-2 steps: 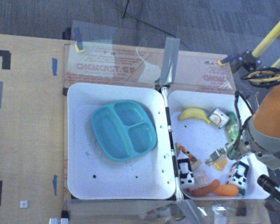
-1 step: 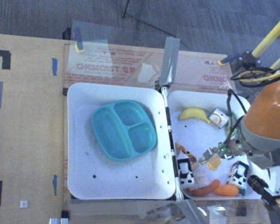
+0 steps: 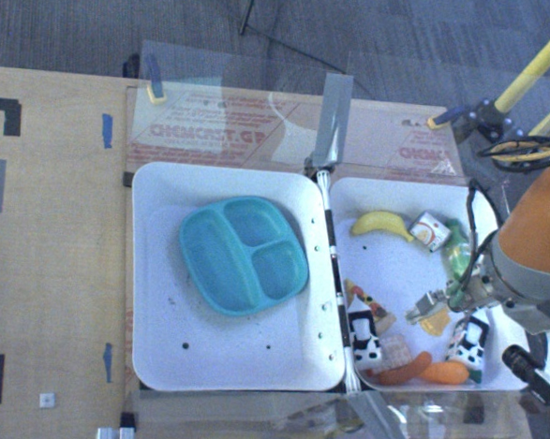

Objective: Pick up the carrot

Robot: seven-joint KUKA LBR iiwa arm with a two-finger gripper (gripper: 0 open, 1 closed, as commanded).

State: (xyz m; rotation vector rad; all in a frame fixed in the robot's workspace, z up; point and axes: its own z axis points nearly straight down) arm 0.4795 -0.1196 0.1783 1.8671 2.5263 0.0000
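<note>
Carrot: the orange piece lies along the near edge of the right bin, close to that bin's near right corner, flat on the floor of the bin. Just to its left, almost end to end with it, lies a reddish sausage-shaped item. Touching or nearly touching the carrot from above is a small black-and-white patterned carton. A second black-and-white piece sits by the bin's left wall, with a pale wafer-like piece between it and the sausage.

The gripper hangs over the middle right of the same bin, above the carrot and apart from it. A pale yellow-tan piece sits right at its tip, but whether the fingers are spread or closed, or grip anything, cannot be told from this angle. The grey arm with its orange band comes in over the bin's right edge.

Toward the far edge of the right bin lie a yellow banana, a small white box and something green. The left bin carries a blue divided plate near its middle.
</note>
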